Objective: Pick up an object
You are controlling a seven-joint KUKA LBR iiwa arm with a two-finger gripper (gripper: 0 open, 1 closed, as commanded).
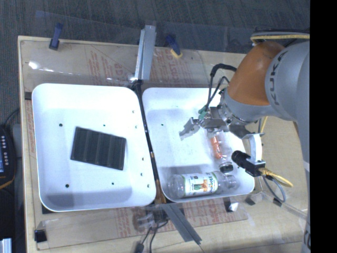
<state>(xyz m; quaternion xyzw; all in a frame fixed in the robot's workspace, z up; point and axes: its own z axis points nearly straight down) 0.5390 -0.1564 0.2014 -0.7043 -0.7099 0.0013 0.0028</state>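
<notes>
In the right bin [158,115] a clear plastic bottle with a green and orange label [202,184] lies on its side along the front wall. A small clear bottle with orange contents [217,147] lies just behind it, near the right wall. My gripper [187,127] hangs over the middle of the right bin, left of the small bottle, pointing left. Its fingers are open with nothing between them. A dark ribbed rectangular pad [99,148] lies flat in the middle of the left bin [42,104].
The grey arm with its orange band [258,78] reaches in over the right bin's back right corner. A black fitting with cables [247,163] hangs at the right wall. A metal bar [145,51] stands behind the divide between the bins.
</notes>
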